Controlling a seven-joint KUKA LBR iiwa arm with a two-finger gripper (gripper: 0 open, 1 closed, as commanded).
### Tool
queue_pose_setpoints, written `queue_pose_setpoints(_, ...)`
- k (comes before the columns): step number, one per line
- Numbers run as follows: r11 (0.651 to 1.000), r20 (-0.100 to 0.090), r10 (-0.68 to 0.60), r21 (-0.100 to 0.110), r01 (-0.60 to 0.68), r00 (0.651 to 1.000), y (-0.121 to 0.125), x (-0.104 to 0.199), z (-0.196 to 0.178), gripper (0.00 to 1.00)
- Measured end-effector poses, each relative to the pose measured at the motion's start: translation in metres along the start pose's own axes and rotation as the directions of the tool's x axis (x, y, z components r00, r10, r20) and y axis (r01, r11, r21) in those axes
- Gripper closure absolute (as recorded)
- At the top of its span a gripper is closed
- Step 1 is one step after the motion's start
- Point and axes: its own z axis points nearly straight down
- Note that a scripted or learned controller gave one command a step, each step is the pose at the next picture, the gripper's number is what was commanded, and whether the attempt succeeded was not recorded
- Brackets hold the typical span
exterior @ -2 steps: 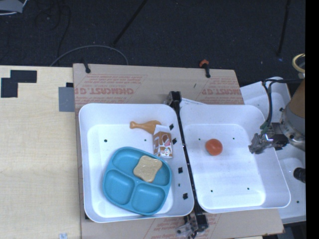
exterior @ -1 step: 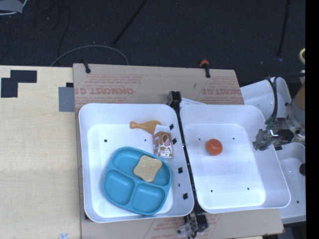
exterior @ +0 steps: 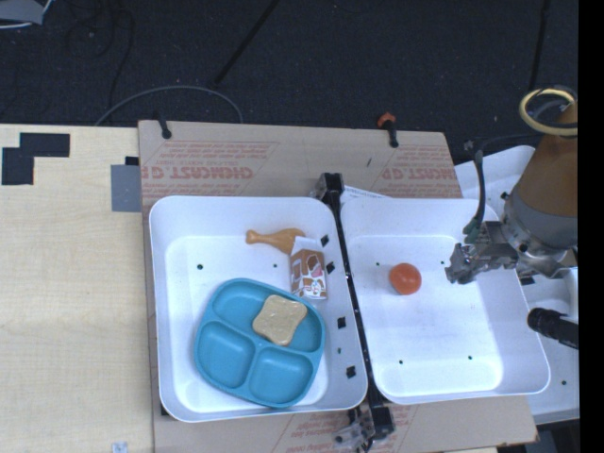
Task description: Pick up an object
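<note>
The gripper [exterior: 462, 264] hangs over the right bin [exterior: 491, 371], near its far right side; whether its fingers are spread or pressed together cannot be told. A small orange-red ball [exterior: 406, 278] lies on the bin floor just left of the gripper, apart from it, with bare white floor between. In the left bin [exterior: 175, 253] sit a blue divided plate [exterior: 226, 357] bearing a toast slice [exterior: 279, 320], a small brown carton [exterior: 309, 274] against the divider, and a tan drumstick-like piece [exterior: 276, 239] on the far side.

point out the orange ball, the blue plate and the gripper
orange ball [exterior: 405, 278], camera view, its middle
blue plate [exterior: 225, 349], camera view, bare left compartment
gripper [exterior: 459, 267], camera view, between its fingertips
</note>
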Motion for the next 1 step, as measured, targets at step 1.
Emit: queue_pose_setpoints(1,1.000,0.000,0.000,0.002,0.000,1.000,0.0128,0.0561,0.0085,1.00)
